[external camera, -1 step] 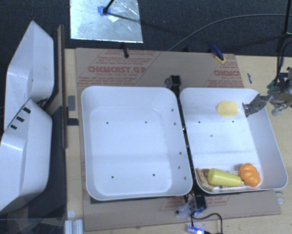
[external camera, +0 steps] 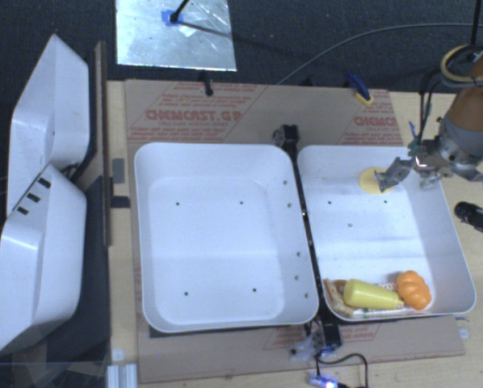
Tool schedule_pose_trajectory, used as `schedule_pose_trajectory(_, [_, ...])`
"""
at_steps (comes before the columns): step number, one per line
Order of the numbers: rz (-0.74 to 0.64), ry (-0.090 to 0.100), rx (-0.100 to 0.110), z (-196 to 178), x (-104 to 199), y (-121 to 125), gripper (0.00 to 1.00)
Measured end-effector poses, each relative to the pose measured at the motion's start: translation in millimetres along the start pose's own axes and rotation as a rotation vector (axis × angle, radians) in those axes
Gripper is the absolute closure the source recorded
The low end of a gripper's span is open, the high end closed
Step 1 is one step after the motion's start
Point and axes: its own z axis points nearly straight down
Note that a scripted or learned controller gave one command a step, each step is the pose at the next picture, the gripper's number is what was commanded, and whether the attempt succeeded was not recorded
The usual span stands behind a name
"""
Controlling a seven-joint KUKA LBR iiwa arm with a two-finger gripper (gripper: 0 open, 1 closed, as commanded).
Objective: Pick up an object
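Hanging over the far right part of the right bin [external camera: 435, 233]: the gripper [external camera: 391, 176], reaching in from the right on the grey arm [external camera: 468, 140] with its orange band, tilting down and leftward. Impossible to tell from this angle how the gripper is set. Lying just beside the gripper's tip, perhaps touching it, on the bin floor near the far wall: a small pale yellow disc [external camera: 371, 182], partly covered at its right edge. Sitting well apart from that, along the near wall of the same bin: a yellow cone-shaped piece [external camera: 371, 294] lying on its side, pointing right, and touching or nearly touching a small orange pumpkin [external camera: 415, 289] at its right end. Peeking out under and left of the yellow piece: a flat tan thing [external camera: 335, 291], too hidden to identify. Lying to the left, edge to edge with the right bin: the left bin [external camera: 217, 233], showing small dark dots on its white floor. Resting under both bins: a sheet of brown cardboard [external camera: 193, 111] with red printing. Lying beyond the cardboard on the dark floor: a shiny metal plate [external camera: 175, 23] with a blue mark. Leaning at the far left: two more white tubs [external camera: 44, 208], stacked on edge.
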Motion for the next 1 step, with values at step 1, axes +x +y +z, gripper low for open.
schedule_pose_trajectory(1, [-0.001,-0.001,-0.004,68.6,0.1,32.0,0.0])
